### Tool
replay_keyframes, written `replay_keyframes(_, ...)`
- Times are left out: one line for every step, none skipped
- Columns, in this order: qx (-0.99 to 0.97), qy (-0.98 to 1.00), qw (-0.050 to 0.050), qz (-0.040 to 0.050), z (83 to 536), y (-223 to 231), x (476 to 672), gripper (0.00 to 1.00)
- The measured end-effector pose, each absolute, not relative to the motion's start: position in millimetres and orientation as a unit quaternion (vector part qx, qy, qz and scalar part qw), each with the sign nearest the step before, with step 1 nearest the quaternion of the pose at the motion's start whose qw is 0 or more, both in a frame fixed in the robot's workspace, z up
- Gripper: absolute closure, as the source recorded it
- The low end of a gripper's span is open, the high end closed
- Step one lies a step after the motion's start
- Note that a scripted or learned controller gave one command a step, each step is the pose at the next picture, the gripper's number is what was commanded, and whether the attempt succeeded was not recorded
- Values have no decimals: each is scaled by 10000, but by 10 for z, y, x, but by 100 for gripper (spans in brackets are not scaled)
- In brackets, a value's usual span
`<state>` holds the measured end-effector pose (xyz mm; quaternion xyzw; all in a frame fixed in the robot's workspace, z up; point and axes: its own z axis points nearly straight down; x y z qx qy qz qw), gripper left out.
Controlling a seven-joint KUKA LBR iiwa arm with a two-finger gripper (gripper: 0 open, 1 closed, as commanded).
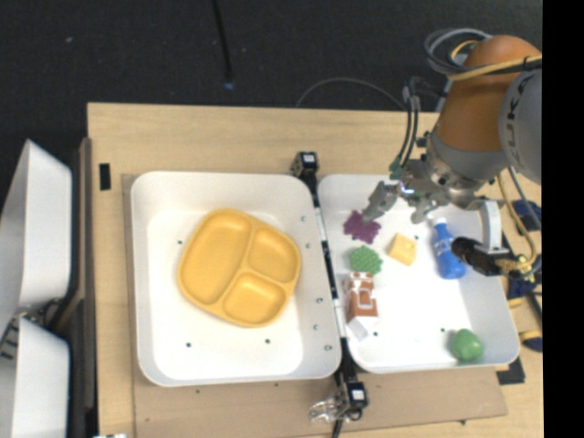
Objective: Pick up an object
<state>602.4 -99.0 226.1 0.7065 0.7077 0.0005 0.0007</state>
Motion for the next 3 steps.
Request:
replay_keyframes(7075,7067,-3,-16,1643,-1047,6035,0)
replay_keyframes(7078,7064,-9,-19,1026,-1107,5993,0)
replay_keyframes(7083,7059,0,2,1013,-1112,5999,0)
